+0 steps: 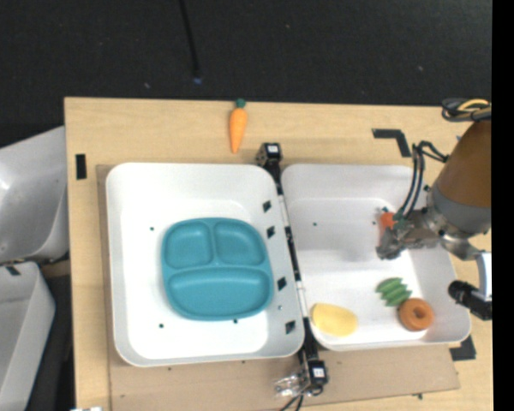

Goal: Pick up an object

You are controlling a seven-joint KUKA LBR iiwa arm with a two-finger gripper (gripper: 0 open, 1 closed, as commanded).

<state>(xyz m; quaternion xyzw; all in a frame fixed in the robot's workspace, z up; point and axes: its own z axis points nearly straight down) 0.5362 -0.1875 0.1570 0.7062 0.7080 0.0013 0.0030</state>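
My end effector [392, 240] sits low in the right bin [343, 187], near its right wall; can't tell its state from this angle. Green piece [394, 291], orange ring [416, 314] and yellow piece [334, 319] lie along the bin's near edge. Teal divided plate [216, 268] is in left bin [137, 229]. Toy carrot [237, 127] lies on bench [343, 131].

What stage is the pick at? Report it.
Done: the arm has the claw down inside the right bin. In hand: nothing visibly gripped. Left: the yellow piece, green piece and orange ring all lie on the bin floor, unlifted.
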